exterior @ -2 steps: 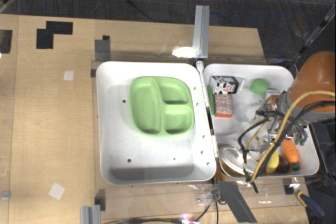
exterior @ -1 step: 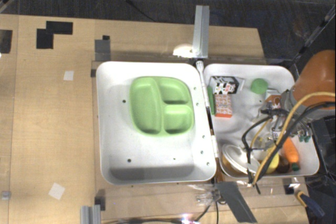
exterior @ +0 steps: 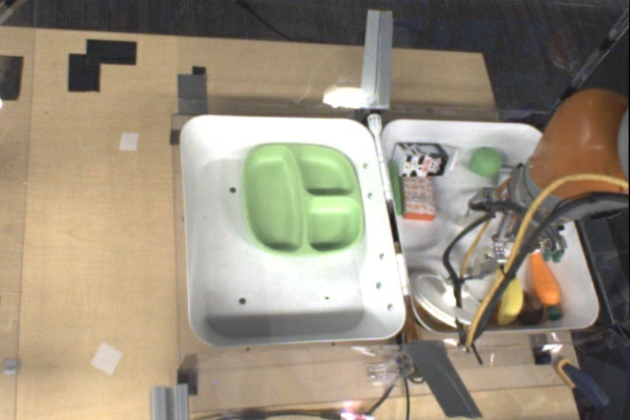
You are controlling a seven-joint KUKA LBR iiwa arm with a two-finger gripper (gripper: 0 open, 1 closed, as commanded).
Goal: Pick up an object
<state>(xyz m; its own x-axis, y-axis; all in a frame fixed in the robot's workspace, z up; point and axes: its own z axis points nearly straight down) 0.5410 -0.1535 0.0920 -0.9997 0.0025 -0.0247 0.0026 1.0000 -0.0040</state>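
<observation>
The right bin [exterior: 448, 135] holds several small things. A red-and-white carton [exterior: 418, 194] lies by its left wall, with a black-and-white card [exterior: 421, 157] just behind it. A green ball [exterior: 484, 161] sits at the back. An orange carrot [exterior: 544, 281], a yellow banana [exterior: 510, 301] and a dark item [exterior: 533, 313] lie at the front right. A pale round dish [exterior: 433, 295] rests in the front left corner. My gripper [exterior: 492, 246] hangs low over the bin's middle, left of the carrot and above the banana, wrapped in cables.
The left bin [exterior: 212, 211] carries a green divided plate [exterior: 300, 197]. A metal post [exterior: 378, 59] stands behind the gap between the bins. The arm's orange band [exterior: 586, 138] overhangs the right bin's back right corner. Black and yellow cables [exterior: 487, 295] loop down over the front.
</observation>
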